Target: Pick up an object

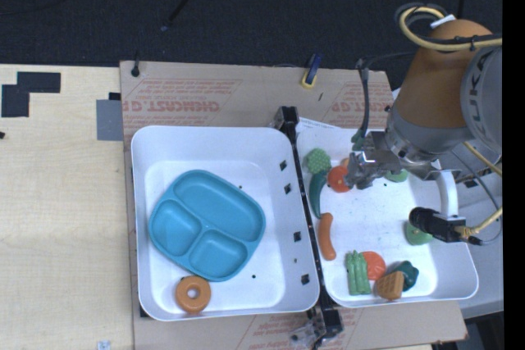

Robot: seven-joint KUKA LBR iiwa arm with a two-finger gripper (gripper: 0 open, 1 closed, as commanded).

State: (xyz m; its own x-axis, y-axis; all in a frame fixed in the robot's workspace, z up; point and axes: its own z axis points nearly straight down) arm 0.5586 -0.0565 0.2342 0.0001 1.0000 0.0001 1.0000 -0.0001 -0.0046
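- Where the arm (447,94) comes in from 3 o'clock, its gripper (361,170) hangs over the upper part of the right bin (459,275), toward that bin's 11 o'clock corner.
- Whether the fingers are spread or closed I cannot tell; the wrist hides them from above.
- Touching the gripper's 9 o'clock side in this view is a red piece (338,178); whether it is gripped or just lying beneath cannot be told.
- At 10 o'clock from the red piece lies a green broccoli-like piece (318,160), and a dark green curved piece (316,193) runs down along the bin's left wall.
- Near the bin's 8 o'clock sits an orange sausage (326,236), lying roughly upright in the picture.
- Toward 6 o'clock is a cluster: a green ridged piece (357,273), an orange-red disc (374,263) just behind it, a brown lump (389,285), and a teal piece (407,273) touching the lump.
- At the bin's 3 o'clock wall a light green piece (417,235) sits partly under a black part of the arm.
- Left bin (156,143): a blue divided plate (207,223) fills its middle, with a donut (194,293) just beside it at 6 o'clock.
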